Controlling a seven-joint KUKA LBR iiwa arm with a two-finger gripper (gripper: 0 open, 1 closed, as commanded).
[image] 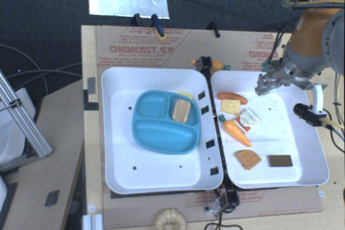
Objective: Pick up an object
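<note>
Gripper (262, 87): above right bin (302, 175), finger state cannot tell. Nearest item: sausage (232, 97). Advice: centre over it, descend straight, avoid cheese (230, 107).

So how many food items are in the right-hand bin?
6: sausage, cheese, wrapped candy, carrot, waffle, chocolate bar. None looks hidden.
</note>
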